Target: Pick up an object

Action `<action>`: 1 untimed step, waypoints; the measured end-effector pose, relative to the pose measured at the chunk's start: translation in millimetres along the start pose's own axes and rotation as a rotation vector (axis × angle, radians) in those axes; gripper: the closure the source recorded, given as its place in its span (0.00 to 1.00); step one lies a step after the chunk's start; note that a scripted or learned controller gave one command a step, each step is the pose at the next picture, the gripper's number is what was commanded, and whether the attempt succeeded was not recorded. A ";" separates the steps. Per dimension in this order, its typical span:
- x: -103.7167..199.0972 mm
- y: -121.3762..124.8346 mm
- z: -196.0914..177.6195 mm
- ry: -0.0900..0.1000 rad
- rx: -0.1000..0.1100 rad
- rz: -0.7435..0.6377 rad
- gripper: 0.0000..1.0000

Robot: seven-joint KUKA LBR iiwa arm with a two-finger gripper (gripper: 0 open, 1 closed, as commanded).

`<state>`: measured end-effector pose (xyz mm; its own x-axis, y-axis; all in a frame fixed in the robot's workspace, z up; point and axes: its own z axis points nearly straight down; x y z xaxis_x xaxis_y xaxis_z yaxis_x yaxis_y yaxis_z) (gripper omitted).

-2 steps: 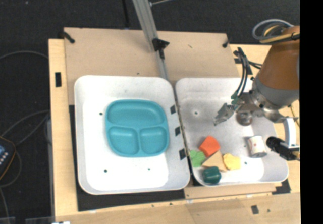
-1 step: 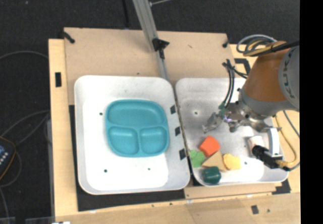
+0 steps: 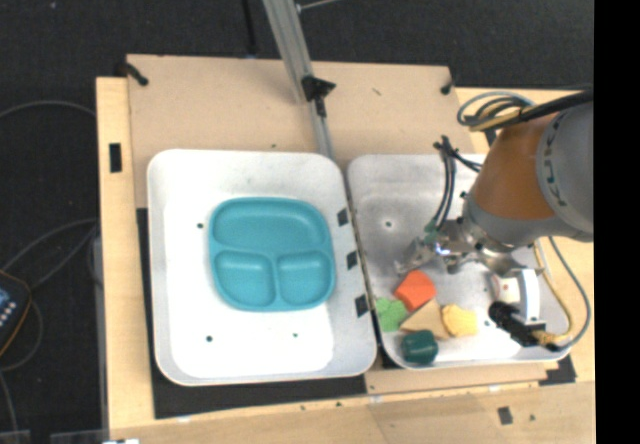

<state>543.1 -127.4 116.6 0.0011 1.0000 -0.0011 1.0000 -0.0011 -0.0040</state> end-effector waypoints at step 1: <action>-0.6 2.2 -13.9 0.001 -0.008 0.004 1.00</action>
